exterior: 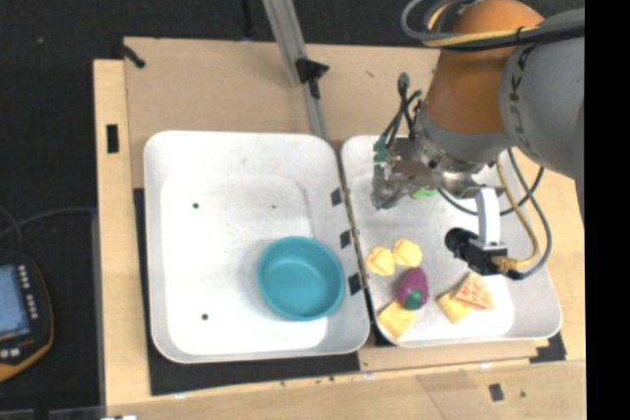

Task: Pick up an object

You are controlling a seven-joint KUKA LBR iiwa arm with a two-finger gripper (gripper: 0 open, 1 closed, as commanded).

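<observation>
1. Two shallow white plastic bins sat side by side on a tan wooden bench, the left bin (pixel 177 172) and the right bin (pixel 532 315) meeting at a central divider, so that objects could be picked from one side.

2. The grey robot arm (pixel 536 103), with its orange band above the wrist, reached in from the right and bent down over the far part of the right bin, which put its tool above the pile of small items.

3. The metal two-finger gripper (pixel 386 192) hung low at the far left corner of the right bin, close to the divider — it could not be told how wide it was, or whether it had hold of anything; a small green fleck showed just to its right.

4. The likely targets lay nearer in the same bin: two pale yellow rounded toy pieces (pixel 394 258), a purple and green toy vegetable (pixel 412 287) just nearer than them, a yellow wedge-shaped block (pixel 396 320) at the near edge, and an orange-yellow triangular slice (pixel 470 295) to the right.

5. These pieces clustered together, some touching, which would probably make a clean grasp harder.

6. A round teal plastic bowl (pixel 299 277) stood alone in the near right part of the left bin — well apart from the gripper.
</observation>
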